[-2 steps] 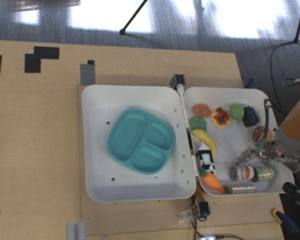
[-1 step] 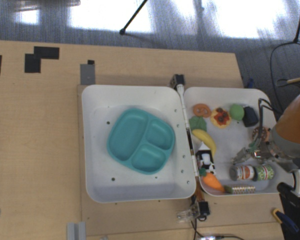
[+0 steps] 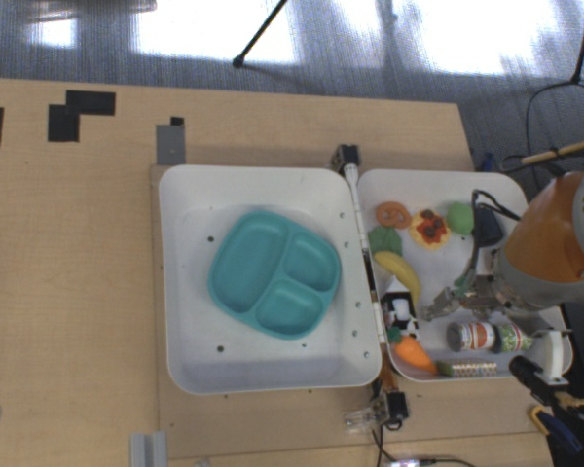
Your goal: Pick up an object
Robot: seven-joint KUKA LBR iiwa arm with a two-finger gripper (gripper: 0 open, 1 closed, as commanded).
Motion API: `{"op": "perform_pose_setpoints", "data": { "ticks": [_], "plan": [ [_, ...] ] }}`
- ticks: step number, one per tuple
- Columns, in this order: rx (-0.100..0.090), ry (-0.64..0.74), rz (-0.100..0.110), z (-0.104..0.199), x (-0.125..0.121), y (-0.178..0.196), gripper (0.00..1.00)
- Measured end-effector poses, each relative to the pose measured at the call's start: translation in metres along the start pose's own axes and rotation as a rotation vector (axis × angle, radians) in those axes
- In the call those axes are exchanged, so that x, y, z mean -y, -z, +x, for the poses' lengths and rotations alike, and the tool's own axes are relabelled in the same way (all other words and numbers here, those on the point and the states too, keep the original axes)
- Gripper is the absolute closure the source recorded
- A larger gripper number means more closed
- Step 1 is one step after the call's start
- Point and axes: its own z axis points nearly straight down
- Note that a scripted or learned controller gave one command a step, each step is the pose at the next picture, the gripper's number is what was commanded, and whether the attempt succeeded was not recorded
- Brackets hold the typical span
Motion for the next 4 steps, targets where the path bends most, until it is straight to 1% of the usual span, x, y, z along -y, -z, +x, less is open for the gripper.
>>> {"op": "perform_pose_setpoints", "data": {
  "ticks": [1,2,3,4],
  "plan": [
    [-0.001,-0.001,0.006,-0.068,0.002,0.064,0.0],
    [-0.003,-0.002,0.009,-0.066,0.003,0.013,0.0],
    [-0.001,0.0,0.004,-0.03,0.001,0.001,0.0],
    [0.002,0.0,0.0,-0.005,0.0,0.0,0.0]
  ]
}}
